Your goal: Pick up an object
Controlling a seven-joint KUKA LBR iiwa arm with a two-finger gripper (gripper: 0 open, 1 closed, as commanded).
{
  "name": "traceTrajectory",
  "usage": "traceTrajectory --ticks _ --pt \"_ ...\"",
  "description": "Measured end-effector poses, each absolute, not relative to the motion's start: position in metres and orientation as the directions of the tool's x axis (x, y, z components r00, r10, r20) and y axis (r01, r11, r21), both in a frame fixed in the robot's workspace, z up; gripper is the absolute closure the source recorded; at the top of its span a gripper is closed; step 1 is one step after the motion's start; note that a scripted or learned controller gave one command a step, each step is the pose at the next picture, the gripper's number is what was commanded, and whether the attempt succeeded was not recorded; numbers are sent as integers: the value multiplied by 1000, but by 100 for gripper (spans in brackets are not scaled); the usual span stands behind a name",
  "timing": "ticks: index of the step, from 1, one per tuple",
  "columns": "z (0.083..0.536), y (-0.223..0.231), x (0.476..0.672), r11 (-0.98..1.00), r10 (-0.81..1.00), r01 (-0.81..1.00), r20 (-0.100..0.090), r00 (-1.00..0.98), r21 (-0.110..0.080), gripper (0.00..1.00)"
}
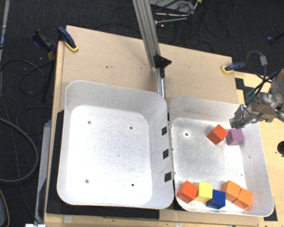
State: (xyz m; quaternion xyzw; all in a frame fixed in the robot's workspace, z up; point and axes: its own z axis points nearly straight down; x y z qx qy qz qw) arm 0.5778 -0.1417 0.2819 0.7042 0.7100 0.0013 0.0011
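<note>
near-edge blocks [216, 194] sit clustered. gripper [239, 120], finger state unclear, hangs over purple cube [235, 136] touching orange cube [216, 134]; risk: neighbour fouls a finger, grasp slips.

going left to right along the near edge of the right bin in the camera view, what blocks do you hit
orange-red block → yellow block → blue block → orange block → second orange block
</note>
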Motion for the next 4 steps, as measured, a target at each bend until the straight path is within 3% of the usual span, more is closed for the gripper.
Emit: traceTrajectory --ticks 3,4 --pt "262 -4 613 7 1000 1000 0 -7 0 100" --pt "252 49 635 7 1000 1000 1 -7 2 100"
